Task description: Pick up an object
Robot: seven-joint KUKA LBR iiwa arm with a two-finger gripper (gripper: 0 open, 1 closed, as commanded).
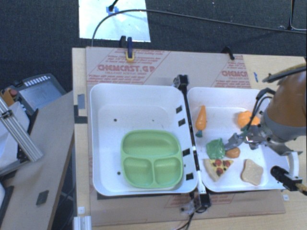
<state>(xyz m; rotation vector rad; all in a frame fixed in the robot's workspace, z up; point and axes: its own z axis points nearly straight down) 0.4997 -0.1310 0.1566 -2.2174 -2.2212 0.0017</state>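
Camera view shows the gripper low in the right bin, its tips at the green toy and a small orange piece; how far apart they stand I cannot tell, nor any grasp. Nearby lie a carrot, pizza slice, bread slice and an orange object. The left bin holds a green divided tray. The bench is brown board; dark carpet lies beyond.
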